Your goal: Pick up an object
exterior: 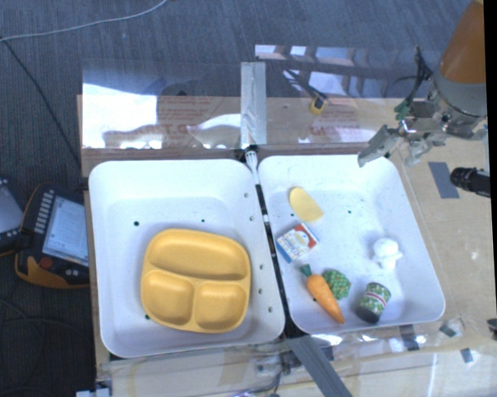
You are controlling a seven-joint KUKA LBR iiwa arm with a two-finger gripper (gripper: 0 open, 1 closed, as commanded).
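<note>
- Gripper (392,146) hangs over the far right corner of the right bin (414,219), jaws spread, holding nothing.
- Carrot (324,297), can (372,302), white ball (386,250) lie near bin's near edge.
- Yellow tray (194,280) sits in left bin (117,199).

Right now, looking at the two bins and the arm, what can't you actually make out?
- End effector, camera view: too small and blurred against the bench clutter to tell how its fingers stand.
- Arm: cut off by the top and right edges.
- Small carton: its print is too small to read.
- Can: its label is too blurred to read.
- Carrot and green toy: whether they touch is unclear.
</note>
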